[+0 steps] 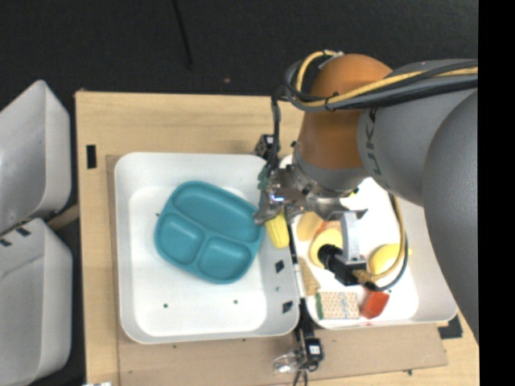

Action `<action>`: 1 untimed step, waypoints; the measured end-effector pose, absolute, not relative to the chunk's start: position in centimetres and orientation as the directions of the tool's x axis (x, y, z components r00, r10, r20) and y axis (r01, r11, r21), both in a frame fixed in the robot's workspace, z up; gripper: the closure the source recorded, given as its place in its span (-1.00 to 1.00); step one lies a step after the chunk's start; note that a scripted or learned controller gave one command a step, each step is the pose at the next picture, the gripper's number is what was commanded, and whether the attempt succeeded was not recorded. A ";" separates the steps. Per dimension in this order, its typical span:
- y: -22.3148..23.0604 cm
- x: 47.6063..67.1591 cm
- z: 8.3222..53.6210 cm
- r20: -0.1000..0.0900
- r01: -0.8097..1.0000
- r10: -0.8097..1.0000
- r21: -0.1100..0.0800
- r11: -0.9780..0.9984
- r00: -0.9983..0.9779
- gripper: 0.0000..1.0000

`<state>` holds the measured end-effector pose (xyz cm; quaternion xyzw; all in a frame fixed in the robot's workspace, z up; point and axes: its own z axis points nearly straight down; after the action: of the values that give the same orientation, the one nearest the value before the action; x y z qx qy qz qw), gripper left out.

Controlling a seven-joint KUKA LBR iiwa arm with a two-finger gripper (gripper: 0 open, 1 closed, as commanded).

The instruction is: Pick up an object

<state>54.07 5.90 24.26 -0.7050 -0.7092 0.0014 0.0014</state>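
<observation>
Looks like we're barely started here: the gripper (270, 203) is down low, we can't tell if it's clenched or released, a yellow piece (278, 232) sits right below it, the blue tray (206, 232) just beside it on the view's left, and nothing's visibly lifted yet.

One fixed camera sits above the tabletop (96, 240) and looks down at a slant, with the left bin (193, 300) near centre frame and the right bin (420, 296) toward the right side. It's close enough that the tabletop spans most of the width, with dark floor (161, 30) across the top. The arm (426, 143) reaches in from the right, nearest the lens, covering much of the right bin.
</observation>
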 end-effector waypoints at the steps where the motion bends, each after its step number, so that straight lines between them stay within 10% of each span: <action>1: 4.3 54.8 24.5 -0.001 1.000 1.000 -0.004 0.001 -0.001 1.00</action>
<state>54.76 4.28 24.48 -0.7067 -0.7075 0.0017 0.0012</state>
